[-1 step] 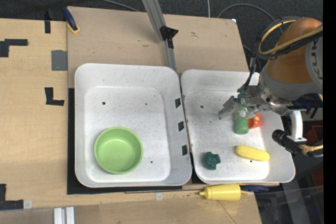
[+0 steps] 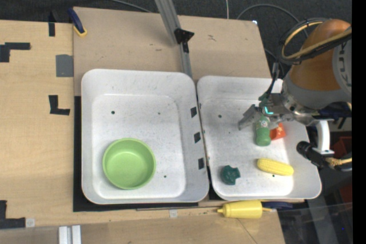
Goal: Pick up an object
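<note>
A green bottle (image 2: pixel 262 133) stands in the right bin (image 2: pixel 229 94) at the middle right of the picture, between the open fingers of the gripper (image 2: pixel 260 118), with an orange thing (image 2: pixel 278 133) touching it, a yellow corn (image 2: pixel 275 167) and a dark green lump (image 2: pixel 230 174) lower down, and a green bowl (image 2: pixel 129 163) far off in the left bin (image 2: pixel 137 88).

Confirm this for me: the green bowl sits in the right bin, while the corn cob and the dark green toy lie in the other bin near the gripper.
Wrong on one point: the camera view shows the green bowl in the left bin, not the right. The corn cob and dark green toy do lie in the other bin, near the gripper.
</note>
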Available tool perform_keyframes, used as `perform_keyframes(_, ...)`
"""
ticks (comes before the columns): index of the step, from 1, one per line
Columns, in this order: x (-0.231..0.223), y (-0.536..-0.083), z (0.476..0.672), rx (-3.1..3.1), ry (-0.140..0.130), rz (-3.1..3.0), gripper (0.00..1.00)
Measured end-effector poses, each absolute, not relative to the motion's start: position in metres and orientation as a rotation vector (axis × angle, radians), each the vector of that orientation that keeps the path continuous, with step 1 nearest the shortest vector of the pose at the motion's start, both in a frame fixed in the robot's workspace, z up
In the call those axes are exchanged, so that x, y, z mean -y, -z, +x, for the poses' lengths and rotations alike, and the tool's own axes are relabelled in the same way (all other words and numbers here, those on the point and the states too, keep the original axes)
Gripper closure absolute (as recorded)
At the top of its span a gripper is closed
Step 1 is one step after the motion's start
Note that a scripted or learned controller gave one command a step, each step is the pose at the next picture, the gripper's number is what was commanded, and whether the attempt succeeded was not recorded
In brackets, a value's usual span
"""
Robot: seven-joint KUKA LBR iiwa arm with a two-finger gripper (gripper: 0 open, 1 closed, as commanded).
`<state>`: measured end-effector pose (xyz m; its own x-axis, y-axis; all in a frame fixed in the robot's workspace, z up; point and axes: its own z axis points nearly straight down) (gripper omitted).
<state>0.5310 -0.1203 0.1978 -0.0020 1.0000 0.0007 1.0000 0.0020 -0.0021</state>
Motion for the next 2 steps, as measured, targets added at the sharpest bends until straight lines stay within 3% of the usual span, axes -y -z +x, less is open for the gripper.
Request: perform_keyframes(2,0.112,-0.088,0.535,2.223,-0.002,-2.22,0.0)
